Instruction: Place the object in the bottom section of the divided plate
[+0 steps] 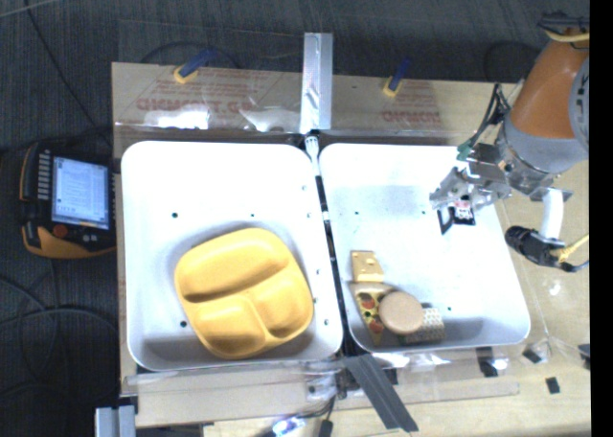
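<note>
Objects for the move sit in a small heap at the near edge of the right bin [498, 263]: a round tan disc [400, 311] over a flat printed card [370, 310], with a tan block [364, 266] just behind.

Handling, judged: you should expect all three to be light and stiff; the disc looks smooth and may slip. Take the disc across its rim, or the block across its short sides.

Orientation: block and card run long near-to-far; the disc has no long axis.

Yellow divided plate [244, 289] lies in the left bin [153, 176], its two small sections nearest you.

Gripper [462, 201] hovers further back over the right bin, well apart from the heap. Nothing is between the fingers; how wide they stand, you cannot tell.
</note>
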Motion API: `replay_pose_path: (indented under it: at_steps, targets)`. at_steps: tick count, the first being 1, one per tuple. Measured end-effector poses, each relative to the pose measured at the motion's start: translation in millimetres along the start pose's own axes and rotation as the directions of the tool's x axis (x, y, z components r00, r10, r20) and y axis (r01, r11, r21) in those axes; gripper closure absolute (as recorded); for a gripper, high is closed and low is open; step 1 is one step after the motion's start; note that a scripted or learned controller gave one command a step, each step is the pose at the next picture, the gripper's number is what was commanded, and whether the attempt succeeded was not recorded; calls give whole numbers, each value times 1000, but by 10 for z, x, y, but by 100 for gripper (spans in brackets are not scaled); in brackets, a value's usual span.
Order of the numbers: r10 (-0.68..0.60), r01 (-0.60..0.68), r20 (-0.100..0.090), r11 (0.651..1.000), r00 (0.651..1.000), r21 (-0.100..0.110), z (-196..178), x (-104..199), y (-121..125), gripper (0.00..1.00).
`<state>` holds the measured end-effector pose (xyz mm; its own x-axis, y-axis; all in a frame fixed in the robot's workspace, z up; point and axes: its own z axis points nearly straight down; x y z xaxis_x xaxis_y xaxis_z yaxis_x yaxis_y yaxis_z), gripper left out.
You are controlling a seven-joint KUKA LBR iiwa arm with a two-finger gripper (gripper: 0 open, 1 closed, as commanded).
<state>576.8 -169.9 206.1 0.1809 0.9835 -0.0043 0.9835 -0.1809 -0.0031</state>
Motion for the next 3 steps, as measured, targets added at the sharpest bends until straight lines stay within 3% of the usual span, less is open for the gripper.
replay_pose_path:
  at_steps: [1,2,3]
  targets:
    - [192,-192,-3,981,981,3,265,722,112,100]
    - [178,-178,-2,984,984,2,141,1392,-688,100]
    - [179,-179,-3,984,984,3,140,1390,-688,0]
